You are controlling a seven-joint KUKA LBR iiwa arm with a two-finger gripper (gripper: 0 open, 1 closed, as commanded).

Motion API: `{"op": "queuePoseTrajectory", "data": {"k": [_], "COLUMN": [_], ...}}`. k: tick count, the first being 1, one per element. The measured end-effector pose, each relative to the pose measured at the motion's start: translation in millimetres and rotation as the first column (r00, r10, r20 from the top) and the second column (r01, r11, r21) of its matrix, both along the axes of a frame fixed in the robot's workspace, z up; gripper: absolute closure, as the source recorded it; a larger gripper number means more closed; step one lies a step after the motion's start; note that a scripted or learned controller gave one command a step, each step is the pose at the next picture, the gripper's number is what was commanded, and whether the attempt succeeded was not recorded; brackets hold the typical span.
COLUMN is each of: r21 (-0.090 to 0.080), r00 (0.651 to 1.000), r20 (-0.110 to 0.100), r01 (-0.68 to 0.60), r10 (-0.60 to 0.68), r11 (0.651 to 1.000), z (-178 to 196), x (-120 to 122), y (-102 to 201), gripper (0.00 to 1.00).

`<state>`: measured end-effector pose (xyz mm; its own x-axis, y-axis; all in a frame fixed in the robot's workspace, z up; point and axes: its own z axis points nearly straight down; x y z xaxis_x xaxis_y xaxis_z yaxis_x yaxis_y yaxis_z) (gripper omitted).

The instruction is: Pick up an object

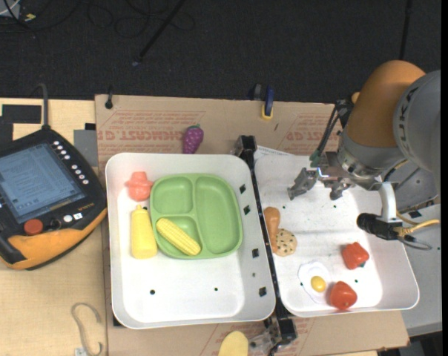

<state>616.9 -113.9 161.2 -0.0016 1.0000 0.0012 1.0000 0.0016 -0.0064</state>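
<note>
My gripper [318, 186] hangs over the back part of the right bin [402, 273], fingers spread apart with nothing between them. Below it in that bin lie an orange carrot-like piece [271, 217], a cookie [284, 242], a fried egg [314, 279] and two red pieces [354, 255] [342, 295]. The left bin [179, 302] holds a green divided plate [198, 213] with a corn cob [179, 236] in its front compartment, a yellow bottle [142, 233] and a pink piece [138, 186] beside it.
A purple grape bunch [193, 138] lies on the cardboard behind the left bin. A yellow item [234, 343] sits at the front edge. A teach pendant [35, 191] rests on the bench at left. A black divider [257, 221] runs between the bins.
</note>
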Motion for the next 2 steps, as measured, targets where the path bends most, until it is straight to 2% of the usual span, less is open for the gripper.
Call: {"op": "queuePoseTrajectory", "data": {"k": [1, 2], "r21": [0.000, 0.000], "r00": [1.000, 1.000], "r20": [0.000, 0.003], "r01": [-0.002, 0.000], "r10": [0.002, 0.000], "r11": [1.000, 1.000], "z": [-60.2, -74.5], "x": [5.4, 5.2], "y": [7.2, 8.3], "gripper": [0.00, 0.00]}}
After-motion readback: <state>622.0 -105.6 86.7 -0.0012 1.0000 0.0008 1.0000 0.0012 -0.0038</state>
